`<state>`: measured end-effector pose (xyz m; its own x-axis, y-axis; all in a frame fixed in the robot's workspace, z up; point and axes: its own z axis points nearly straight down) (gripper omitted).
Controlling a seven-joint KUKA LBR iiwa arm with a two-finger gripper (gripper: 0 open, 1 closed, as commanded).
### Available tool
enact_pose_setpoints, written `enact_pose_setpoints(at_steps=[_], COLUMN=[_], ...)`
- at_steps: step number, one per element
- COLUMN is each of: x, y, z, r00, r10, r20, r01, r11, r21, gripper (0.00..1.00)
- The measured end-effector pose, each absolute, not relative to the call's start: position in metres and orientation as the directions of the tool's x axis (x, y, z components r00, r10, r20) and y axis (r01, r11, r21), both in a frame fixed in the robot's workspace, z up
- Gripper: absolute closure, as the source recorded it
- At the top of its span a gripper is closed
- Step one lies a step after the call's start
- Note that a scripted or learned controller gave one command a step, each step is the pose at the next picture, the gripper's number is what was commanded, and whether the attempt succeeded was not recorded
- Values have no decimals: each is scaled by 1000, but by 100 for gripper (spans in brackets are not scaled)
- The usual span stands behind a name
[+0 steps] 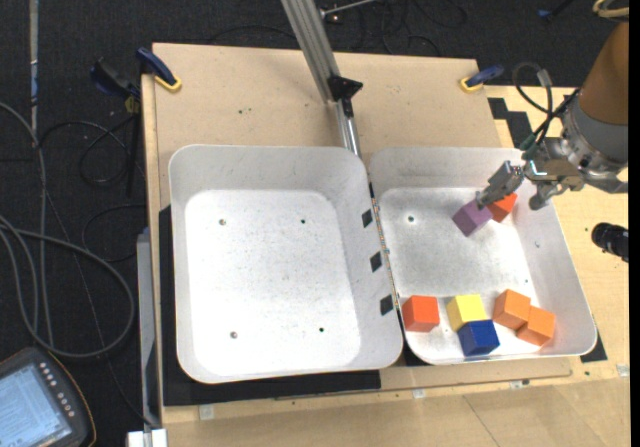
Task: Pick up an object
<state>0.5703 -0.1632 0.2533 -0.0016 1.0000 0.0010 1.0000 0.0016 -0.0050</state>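
- The bench (250,95) fills the middle of the frame, a tan board clamped at its upper corners, probably so that it cannot shift under the arm's pushing; a slanted metal pole (305,20) runs down from the top centre to the gap between the bins.
- The left bin (200,175) lies at centre left, its speckled floor bare; it sits edge to edge with the right bin (560,265), which suggests that the pair serve as source and target for moving things across.
- The arm (605,95) comes in at the upper right edge, its orange band high and its wrist bent down over the right bin's upper right part, a reach that suits the blocks nearest it.
- The gripper (520,190) hangs low there with its two fingers spread apart; one finger reaches down and left toward the purple block (470,218), the other stands off to the right; nothing is seen pinched between them, so I judge the grasp not yet made.
- An orange-red block (503,204) sits just beside the purple one, partly behind that finger; whether the finger touches either block I cannot tell.
- The other blocks crowd the bin's lower edge: a red block (421,312), a yellow block (465,310) touching a blue block (479,337), and two orange blocks (526,316) close together at the lower right; they seem to have gathered where the sloping wall stops them.
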Motion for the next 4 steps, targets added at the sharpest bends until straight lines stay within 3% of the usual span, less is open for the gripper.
enact_pose_setpoints(at_steps=[1,4], x=[571,557], y=[-163,-150], z=[256,101], r00=[-1,1], r10=[1000,1000], r20=[0,1], r01=[1000,1000], r11=[1,-1], r21=[0,-5], gripper=[0,0])
